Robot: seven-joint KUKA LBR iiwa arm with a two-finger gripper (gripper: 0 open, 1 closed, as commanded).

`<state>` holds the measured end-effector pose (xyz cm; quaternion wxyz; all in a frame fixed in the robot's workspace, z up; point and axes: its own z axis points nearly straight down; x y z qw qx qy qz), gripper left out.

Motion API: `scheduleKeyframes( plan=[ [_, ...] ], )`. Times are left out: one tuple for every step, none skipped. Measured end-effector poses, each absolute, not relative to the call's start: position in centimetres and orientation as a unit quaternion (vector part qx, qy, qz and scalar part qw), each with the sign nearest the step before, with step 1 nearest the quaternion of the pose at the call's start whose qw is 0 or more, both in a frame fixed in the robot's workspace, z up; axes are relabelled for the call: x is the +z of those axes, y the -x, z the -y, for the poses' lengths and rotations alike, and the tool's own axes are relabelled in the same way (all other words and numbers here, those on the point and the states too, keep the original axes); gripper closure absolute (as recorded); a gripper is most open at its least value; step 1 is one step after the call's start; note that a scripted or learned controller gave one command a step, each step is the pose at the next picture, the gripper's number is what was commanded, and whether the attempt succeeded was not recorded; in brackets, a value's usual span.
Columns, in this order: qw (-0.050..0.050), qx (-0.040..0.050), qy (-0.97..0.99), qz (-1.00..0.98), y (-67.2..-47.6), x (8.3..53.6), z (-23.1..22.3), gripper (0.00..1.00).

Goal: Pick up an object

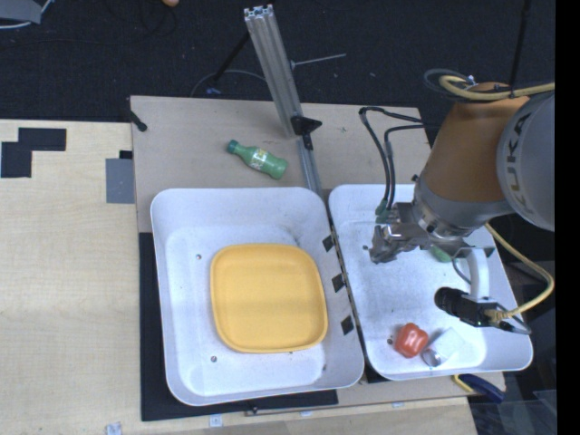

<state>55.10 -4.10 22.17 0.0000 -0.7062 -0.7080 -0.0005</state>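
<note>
Two white bins sat side by side: a yellow plate (268, 297) filled the left bin (172, 243), a green bottle (256, 159) lay on the bench (181, 139) behind. The hand (385, 243) hung over the right bin (362, 333), its grip impossible to tell; the red object (410, 339) lay apart, toward the near corner.

Yellow plate (268, 297) in left bin (172, 216)

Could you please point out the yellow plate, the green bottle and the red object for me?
yellow plate (268, 297): camera view, centre of its flat top.
green bottle (258, 159): camera view, middle of its body.
red object (410, 339): camera view, centre of its upper surface.
</note>
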Motion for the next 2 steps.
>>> scheduleKeyframes(
  plan=[
    [0.001,0.0002,0.706,0.708,-53.5,21.5,-1.2,1.00],
    [0.000,-0.0007,0.706,0.709,-52.2,23.1,-6.6,1.00]
  ],
)
